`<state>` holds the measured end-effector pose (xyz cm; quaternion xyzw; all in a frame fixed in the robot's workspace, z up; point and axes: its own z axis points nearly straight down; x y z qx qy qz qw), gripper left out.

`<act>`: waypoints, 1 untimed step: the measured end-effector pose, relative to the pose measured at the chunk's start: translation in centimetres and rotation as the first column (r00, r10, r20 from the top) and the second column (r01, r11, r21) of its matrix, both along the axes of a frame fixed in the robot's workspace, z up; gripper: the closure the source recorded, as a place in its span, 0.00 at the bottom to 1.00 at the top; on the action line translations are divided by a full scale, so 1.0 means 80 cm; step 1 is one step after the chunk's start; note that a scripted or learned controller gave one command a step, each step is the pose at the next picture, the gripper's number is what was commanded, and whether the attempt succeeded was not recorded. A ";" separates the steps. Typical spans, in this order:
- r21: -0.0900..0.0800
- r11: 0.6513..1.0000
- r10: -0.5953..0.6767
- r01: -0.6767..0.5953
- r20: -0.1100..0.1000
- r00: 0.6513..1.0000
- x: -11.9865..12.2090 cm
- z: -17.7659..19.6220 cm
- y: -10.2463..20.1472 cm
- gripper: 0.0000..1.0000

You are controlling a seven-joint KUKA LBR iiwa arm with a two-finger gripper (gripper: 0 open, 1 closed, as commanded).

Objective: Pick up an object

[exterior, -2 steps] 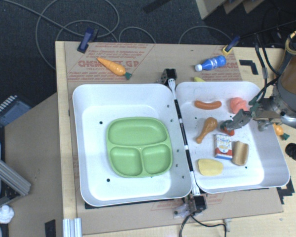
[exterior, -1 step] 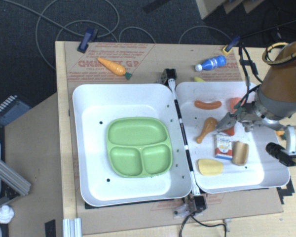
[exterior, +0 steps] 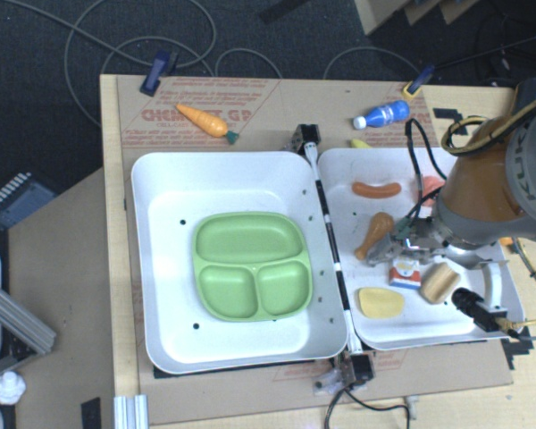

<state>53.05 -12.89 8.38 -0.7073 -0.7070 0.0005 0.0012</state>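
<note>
Right bin (exterior: 447, 329), claw (exterior: 402, 244) among sausage (exterior: 376, 188), drumstick (exterior: 375, 232)

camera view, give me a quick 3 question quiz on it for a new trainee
1. True or false: the green divided plate lies in the left bin.
2. Which lies outside both bins? A) sausage B) toy carrot C) drumstick
3. Fill in: the blue and white bottle lies on the cardboard beyond the ___ bin.

Key
1. true
2. B
3. right; it lies past the far rim of the right bin, where the hand sits low among the items.
</note>
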 end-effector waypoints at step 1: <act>-0.001 1.000 0.002 -0.002 0.004 1.000 0.049 0.001 0.043 0.00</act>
